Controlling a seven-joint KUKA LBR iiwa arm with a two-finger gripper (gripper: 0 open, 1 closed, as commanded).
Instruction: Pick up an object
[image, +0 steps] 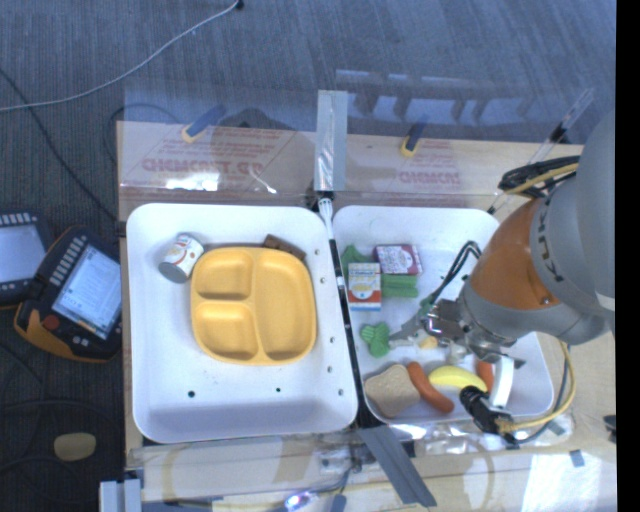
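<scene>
Camera view has the gripper (432, 325) low over the right bin (520, 400) beside the banana (452, 377), seemingly mid-reach; I cannot tell its jaw state; next it needs 1 clean grasp.

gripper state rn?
Gripper: cannot be told; it hovers low in the right bin, above the toy food.
</scene>
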